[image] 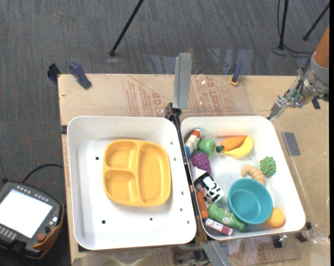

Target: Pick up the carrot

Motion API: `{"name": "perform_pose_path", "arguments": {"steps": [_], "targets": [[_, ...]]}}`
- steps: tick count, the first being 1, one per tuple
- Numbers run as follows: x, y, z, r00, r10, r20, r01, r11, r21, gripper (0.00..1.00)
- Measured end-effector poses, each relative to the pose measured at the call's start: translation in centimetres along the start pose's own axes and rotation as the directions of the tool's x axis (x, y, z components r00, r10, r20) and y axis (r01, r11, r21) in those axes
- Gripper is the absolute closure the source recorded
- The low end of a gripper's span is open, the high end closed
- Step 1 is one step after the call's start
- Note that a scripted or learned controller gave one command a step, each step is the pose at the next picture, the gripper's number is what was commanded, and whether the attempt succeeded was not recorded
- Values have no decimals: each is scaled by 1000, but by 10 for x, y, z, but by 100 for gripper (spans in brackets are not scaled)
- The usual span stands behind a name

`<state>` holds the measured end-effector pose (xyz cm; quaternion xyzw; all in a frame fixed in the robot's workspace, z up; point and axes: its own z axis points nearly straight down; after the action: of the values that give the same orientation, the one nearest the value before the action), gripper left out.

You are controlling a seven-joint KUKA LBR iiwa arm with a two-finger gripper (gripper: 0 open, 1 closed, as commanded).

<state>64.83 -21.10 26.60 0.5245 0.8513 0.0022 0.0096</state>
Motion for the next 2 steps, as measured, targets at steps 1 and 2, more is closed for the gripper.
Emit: {"name": "perform_pose_path", "arguments": {"steps": [1,2], "targets": [[40,-52,32,929,-369,-18,369,929,7,100],[37,-74,-7,883,-470,-14,470,883,4,100]]}}
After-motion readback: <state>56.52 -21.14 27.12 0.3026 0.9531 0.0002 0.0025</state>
